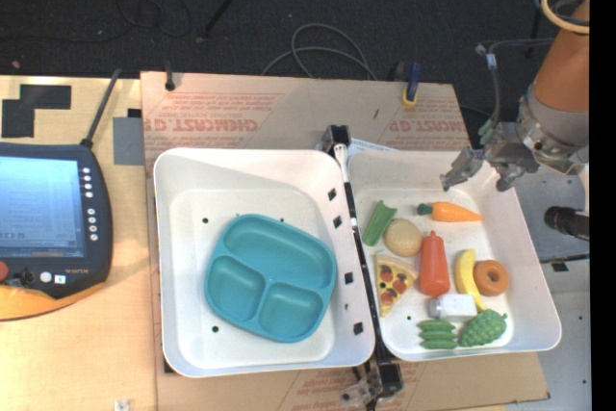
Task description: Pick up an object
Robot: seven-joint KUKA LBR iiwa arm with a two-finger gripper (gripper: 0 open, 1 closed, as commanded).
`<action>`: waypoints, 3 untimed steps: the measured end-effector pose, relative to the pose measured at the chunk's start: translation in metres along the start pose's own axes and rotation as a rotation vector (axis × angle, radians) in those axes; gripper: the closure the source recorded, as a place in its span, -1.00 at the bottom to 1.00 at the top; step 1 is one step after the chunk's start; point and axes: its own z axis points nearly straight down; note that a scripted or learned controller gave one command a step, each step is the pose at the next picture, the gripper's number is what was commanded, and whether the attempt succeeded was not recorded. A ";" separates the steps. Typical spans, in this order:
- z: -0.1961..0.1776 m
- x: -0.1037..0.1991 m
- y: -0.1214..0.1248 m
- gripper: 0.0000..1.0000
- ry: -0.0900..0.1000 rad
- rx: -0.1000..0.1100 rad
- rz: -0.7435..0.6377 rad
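Note:
My gripper (480, 175) hangs over the back right corner of the right bin (539, 303), open with nothing between its fingers. Just below and left of it lies an orange carrot (454, 213). Further into the bin are a green cucumber (378, 222), a tan potato (403, 237), a red bottle (434, 265), a pizza slice (392, 282), a yellow banana (466, 270), a brown donut (492, 277), a white block (453, 306), green pea pods (438, 333) and a broccoli (484, 328).
The left bin (183, 197) holds a teal divided plate (269, 276). A divider (348, 236) runs between the two bins. A tablet (43, 212) rests on the bench at the far left. Cardboard (289, 115) lies under the bins.

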 end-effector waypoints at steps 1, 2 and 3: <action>0.136 -0.004 0.013 -1.00 -0.002 -0.007 0.002; 0.153 0.039 -0.053 -1.00 0.000 0.001 0.004; 0.144 0.036 -0.051 1.00 -0.001 0.000 0.011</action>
